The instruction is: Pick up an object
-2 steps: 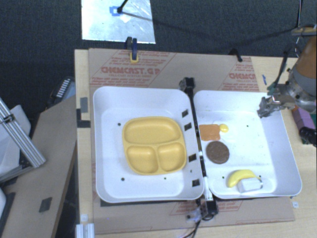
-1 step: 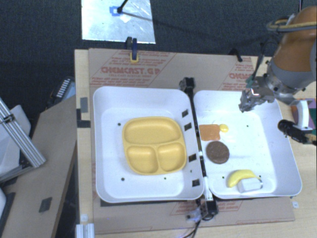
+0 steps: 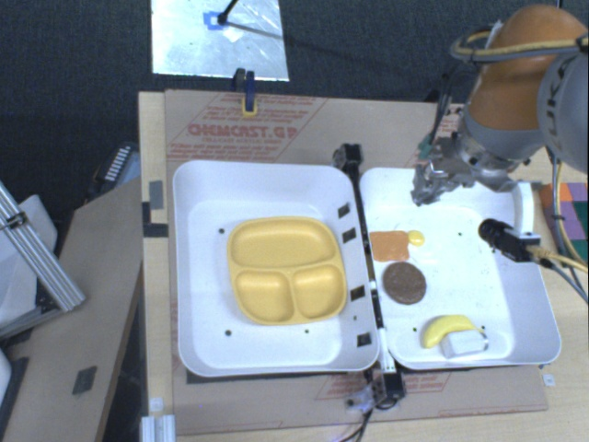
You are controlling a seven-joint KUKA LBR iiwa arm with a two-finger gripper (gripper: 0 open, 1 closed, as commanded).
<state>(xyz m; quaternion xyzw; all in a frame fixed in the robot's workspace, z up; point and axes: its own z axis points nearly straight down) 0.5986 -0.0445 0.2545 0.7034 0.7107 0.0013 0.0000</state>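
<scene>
The grey arm (image 3: 515, 127) comes in from the right, its orange band (image 3: 529, 44) high over the far edge of the bench. The gripper (image 3: 426, 191) hangs over the far left part of the right bin (image 3: 479, 284), above bare white floor. From here its tip is a dark blur, so I cannot tell whether it is spread or pressed together.

The things to be picked lie nearer the front of that same bin, all apart from the gripper. Closest to it is a flat orange rectangle (image 3: 388, 245), lying by the bin's left wall, with a small yellow blob (image 3: 416, 238) touching its right edge. Just in front of these sits a round brown disc (image 3: 404, 283), possibly a toy cookie or patty. Near the front rim lies a banana (image 3: 444, 327), and a white block (image 3: 463, 343) rests against its right end.

The left bin (image 3: 198, 247) holds one thing, a yellow divided tray (image 3: 281, 270) with three compartments, lying flat near the middle. Both bins rest side by side on a cardboard sheet (image 3: 276, 127) printed in red.
</scene>
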